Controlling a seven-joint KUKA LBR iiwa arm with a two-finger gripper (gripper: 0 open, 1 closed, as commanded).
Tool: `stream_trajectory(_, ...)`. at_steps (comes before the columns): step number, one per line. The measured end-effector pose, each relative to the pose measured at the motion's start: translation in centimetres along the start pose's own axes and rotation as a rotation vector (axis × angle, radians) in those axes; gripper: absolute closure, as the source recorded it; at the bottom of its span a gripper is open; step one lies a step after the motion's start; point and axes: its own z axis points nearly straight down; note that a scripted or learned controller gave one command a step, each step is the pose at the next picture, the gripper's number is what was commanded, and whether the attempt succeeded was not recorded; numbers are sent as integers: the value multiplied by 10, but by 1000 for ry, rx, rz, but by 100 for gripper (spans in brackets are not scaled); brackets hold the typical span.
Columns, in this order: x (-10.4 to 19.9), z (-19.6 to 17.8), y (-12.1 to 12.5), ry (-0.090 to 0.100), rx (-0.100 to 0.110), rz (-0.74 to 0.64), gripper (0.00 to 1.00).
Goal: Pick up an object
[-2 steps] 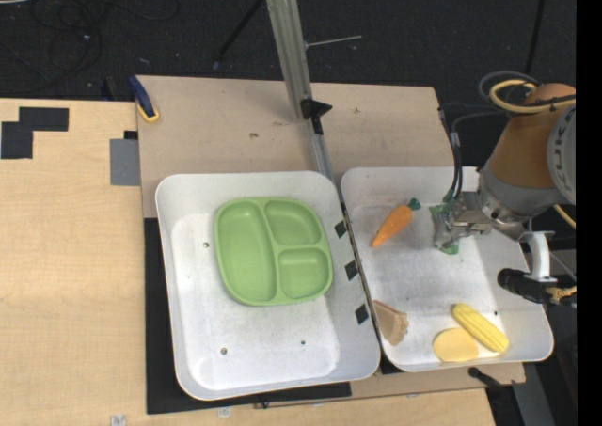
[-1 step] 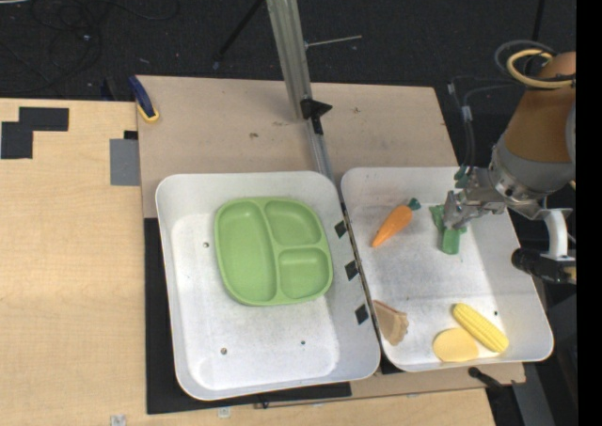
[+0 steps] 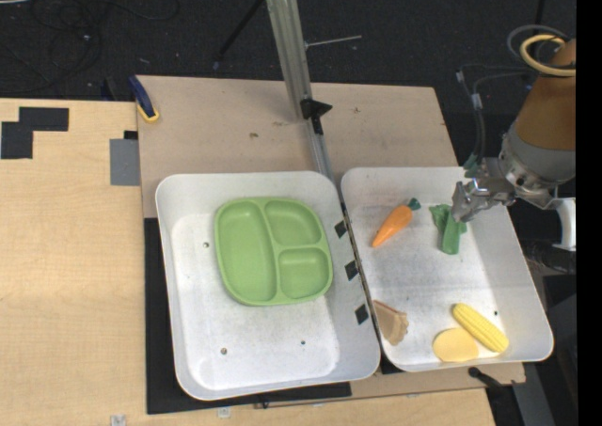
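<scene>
Where the gripper [image 3: 461, 211] meets it — grip unclear — stands a slim green block [image 3: 448, 230].

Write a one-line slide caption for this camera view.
Robot hand poised above green toy in right bin; green plate in left bin.

green plate [image 3: 274, 251] | orange carrot [image 3: 392, 225] | yellow corn [image 3: 480, 326] | white bins [image 3: 188, 339]

Left bin [image 3: 188, 358]: green divided plastic plate [image 3: 274, 251].
Right bin [image 3: 527, 321]: orange toy carrot [image 3: 392, 225] far-left; green block [image 3: 448, 229] right of it; yellow toy corn [image 3: 480, 326] near-right.
</scene>
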Motion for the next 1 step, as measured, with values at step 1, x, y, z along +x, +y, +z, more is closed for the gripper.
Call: stream_trajectory(1, 44, 5, -6, 2, 4, -2, 100)
